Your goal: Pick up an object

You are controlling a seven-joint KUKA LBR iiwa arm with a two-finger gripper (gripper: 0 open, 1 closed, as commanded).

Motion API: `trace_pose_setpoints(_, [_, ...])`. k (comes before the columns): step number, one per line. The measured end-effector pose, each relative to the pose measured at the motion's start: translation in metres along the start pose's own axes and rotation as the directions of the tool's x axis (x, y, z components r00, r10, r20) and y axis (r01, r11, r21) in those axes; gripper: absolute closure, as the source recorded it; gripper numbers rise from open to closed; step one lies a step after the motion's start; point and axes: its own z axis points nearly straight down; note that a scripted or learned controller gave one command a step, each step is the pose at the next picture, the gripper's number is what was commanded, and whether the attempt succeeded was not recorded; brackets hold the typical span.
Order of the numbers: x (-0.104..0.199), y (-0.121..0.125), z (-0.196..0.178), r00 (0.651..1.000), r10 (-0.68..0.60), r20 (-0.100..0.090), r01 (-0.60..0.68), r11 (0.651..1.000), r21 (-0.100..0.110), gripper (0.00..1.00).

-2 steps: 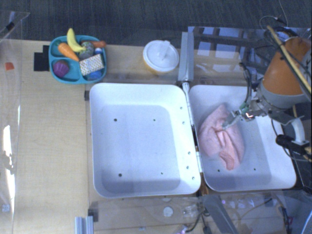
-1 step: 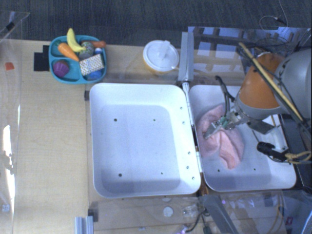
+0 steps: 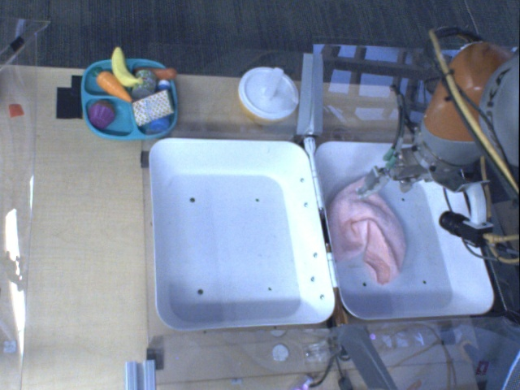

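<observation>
A pink cloth (image 3: 370, 232) is seen crumpled in the right bin (image 3: 455, 299), lying toward that bin's left wall. The pincer (image 3: 388, 171) is held just above the cloth's upper edge, reaching in from the right on the grey arm (image 3: 467, 108) with its orange band. Whether the pincer is clenched or released cannot be told — the tips are too small and blurred, and no cloth is seen between them. The left bin (image 3: 236, 234) is set beside the right one, their walls touching. On the tabletop (image 3: 81, 242), a blue tray (image 3: 128, 98) of toy food is placed at the upper left — a banana (image 3: 123, 68) and carrot (image 3: 113, 84) among it. A white lidded bowl (image 3: 268, 93) stands behind the bins.
</observation>
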Motion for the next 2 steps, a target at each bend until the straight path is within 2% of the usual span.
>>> trace_pose_setpoints(1, [-0.010,-0.008,0.076,0.997,-0.081,0.001,0.081,0.997,-0.005,0.00])
trace_pose_setpoints(2, [0.002,-0.076,0.081,0.999,-0.032,0.004,0.032,0.999,-0.014,0.00])
